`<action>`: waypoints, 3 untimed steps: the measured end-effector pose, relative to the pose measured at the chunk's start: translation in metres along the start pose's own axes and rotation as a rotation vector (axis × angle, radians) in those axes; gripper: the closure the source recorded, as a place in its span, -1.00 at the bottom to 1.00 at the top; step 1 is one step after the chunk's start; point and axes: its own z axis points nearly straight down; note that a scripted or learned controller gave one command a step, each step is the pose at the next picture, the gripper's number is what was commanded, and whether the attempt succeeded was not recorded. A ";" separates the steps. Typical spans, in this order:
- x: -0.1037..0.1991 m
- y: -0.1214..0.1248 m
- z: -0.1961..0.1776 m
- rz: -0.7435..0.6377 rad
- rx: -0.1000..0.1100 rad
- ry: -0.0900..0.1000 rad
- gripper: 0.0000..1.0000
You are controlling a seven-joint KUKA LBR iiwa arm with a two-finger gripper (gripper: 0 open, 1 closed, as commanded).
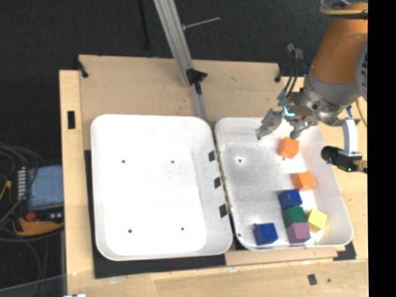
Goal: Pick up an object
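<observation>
The shallow white plastic left bin [151,184] sits bare on the tan wooden surface [142,85], and beside it the matching white right bin [247,166] carries all the small blocks: a blue cube [265,232] at the near edge, then a second blue cube [289,198], a green cube [294,215] and a purple cube [299,231] stacked toward the near right, a yellow cube [317,219] just beside them, and a flat orange block [304,180] a little farther back. The likeliest target, a small orange cube [288,147], lies at the far right of that bin. The jaws [284,126] hang spread apart just above and beyond it, one tip to its left and one over its right, gripping nothing. The risk, as I judge it, is a descent slightly off-centre: a fingertip would land on the cube's top or nudge it toward the bin wall, and the jaws would close on air.
</observation>
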 end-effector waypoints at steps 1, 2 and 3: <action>0.000 0.001 -0.003 0.000 -0.005 0.000 -1.00; 0.003 0.003 0.041 0.003 0.000 -0.003 -1.00; 0.002 -0.006 0.088 0.005 0.001 -0.003 -1.00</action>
